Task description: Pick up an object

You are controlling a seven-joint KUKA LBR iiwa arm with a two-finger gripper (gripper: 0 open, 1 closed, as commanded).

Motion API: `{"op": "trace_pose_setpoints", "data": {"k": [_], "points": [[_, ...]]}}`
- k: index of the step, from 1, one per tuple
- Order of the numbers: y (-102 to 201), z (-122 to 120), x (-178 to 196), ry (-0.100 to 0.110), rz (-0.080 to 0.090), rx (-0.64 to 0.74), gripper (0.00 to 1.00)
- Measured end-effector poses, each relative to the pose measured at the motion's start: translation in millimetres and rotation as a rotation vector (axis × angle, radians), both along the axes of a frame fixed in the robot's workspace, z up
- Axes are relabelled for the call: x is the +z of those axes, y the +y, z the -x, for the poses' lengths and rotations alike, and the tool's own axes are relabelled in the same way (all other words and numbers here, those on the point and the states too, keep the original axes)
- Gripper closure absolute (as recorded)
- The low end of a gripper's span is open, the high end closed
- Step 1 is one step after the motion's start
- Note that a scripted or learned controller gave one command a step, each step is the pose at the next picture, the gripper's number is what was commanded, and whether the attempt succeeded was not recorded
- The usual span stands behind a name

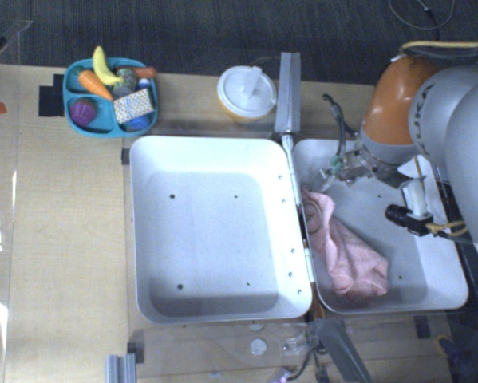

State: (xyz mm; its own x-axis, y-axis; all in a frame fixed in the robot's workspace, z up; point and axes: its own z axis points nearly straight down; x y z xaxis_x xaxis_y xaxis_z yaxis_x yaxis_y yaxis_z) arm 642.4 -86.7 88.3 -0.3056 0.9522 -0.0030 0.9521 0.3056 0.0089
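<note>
Pink cloth (346, 250) crumpled in the right-hand white bin (438, 290), lying against that bin's left wall, stretching from near the upper left corner down toward the lower middle of the floor, folded and bunched, thicker at its lower end. Claw (340, 168) low over the same bin near its upper left corner, just above and beside the cloth's upper end, apart from the bulk of it; cannot tell whether clenched or released, the small metal parts too blurred to read, nothing seen grasped. Behind the claw, orange band (394, 102) and the large grey arm (458, 126) reaching in from the right, covering the bin's upper right part, with a black cable fitting (406, 216) hanging off its side over the bin floor. Left-hand white bin (215, 230) alongside, touching or nearly touching the right one along a shared edge, bare floor with a few small dark dots. Beyond the bins on the wooden tabletop (55, 230), a round white lidded cup (246, 92) near the divider post, and further left a blue compartment tray (111, 98) bearing toy food: a banana (103, 66), a carrot (93, 82), something purple (83, 112).
</note>
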Motion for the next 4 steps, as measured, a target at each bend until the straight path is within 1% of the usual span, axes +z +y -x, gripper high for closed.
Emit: {"op": "trace_pose_setpoints", "data": {"k": [1,2,3,4], "points": [[-40.6,-28.7,37.4,0.001,0.0,-0.126,0.0],[-54.9,43.9,0.8,-0.002,0.002,-0.009,0.0],[-31.8,-27.7,1.0,0.007,0.002,-0.044,0.0],[-22.7,77.4,2.0,-0.003,0.002,0.096,0.0]]}}
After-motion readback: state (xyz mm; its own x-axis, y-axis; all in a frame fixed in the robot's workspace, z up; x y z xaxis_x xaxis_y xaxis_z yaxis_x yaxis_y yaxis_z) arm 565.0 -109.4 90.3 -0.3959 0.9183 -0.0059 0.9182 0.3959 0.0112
